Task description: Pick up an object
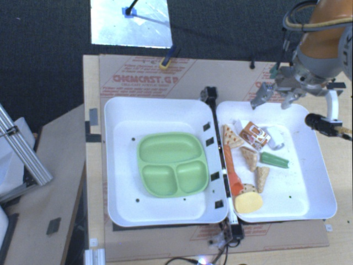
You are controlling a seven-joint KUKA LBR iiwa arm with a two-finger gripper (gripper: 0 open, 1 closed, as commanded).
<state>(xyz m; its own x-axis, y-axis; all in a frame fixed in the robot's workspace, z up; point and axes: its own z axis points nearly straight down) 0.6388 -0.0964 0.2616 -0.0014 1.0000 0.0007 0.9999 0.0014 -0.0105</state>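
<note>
**Gripper spread above the right bin's far rim, holding nothing**

Nearest the camera in the right bin (317,203) lies a round yellow piece (249,202), close to the near wall and the divider between the bins. Just beyond it an orange carrot-shaped toy (232,170) runs along the divider side, long and thin. Beside it sit two tan cone-shaped pieces (261,177), one pointing down toward the yellow piece and the other (250,158) just above it. A green stick-like piece (274,160) lies to their right, tilted slightly. Farther back is a pizza-slice toy (231,136) with red spots, and next to it a small brown and white packet (255,135) with a pale wrapper at its right edge.

The left bin (118,148) holds a light green divided tray (171,164) with three compartments, lying flat near its middle.

Beyond the toys, the gripper (277,97) hangs over the far rim of the right bin. Its two fingers are spread apart, pointing down and toward the camera, with nothing between them. The grey wrist rises to the right into the orange band (331,15).
</note>
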